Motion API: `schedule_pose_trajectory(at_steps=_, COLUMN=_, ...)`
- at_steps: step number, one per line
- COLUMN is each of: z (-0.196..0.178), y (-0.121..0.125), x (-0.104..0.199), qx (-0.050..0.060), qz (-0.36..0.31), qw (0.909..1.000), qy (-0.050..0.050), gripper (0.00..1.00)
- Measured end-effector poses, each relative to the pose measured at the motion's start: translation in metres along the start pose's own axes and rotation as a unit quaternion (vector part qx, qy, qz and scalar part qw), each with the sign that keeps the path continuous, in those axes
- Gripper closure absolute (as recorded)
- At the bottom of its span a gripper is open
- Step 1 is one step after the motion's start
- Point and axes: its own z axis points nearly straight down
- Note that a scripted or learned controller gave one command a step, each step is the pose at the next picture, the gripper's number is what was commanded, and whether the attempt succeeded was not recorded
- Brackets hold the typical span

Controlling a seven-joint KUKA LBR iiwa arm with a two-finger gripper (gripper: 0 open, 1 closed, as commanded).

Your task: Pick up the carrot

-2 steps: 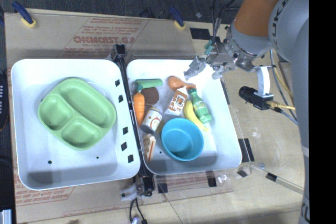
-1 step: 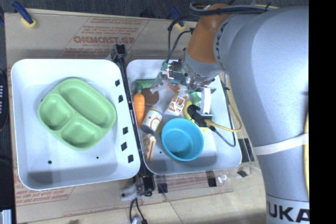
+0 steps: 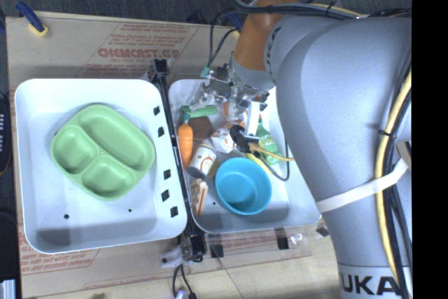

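My arm (image 3: 350, 101) is showing grey, with an orange band (image 3: 255, 31) above the wrist and black lettering low on the casing. Both bins are showing white: left bin (image 3: 35, 171), right bin (image 3: 297, 210). A pale green divided plate (image 3: 103, 150) is sitting in the left bin. The carrot (image 3: 185, 141) is showing orange with a green tip. The bowl (image 3: 242, 185) is showing bright blue. A brown item (image 3: 201, 127) is lying beside the carrot. The board (image 3: 140, 45) under the bins is showing tan with red print. A blue and yellow clamp (image 3: 31, 19) is showing at its far left corner.
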Motion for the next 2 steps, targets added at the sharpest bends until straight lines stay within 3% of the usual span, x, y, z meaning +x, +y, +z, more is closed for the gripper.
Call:
schedule_pose_trajectory(at_steps=1, z=-0.089, y=-0.092, x=0.048, qx=0.000, qz=0.032, qw=0.9995, qy=0.002, gripper=0.00)
schedule_pose_trajectory(at_steps=2, z=-0.085, y=-0.082, x=0.000, qx=0.001, qz=0.097, qw=0.9953, qy=-0.001, gripper=0.00)
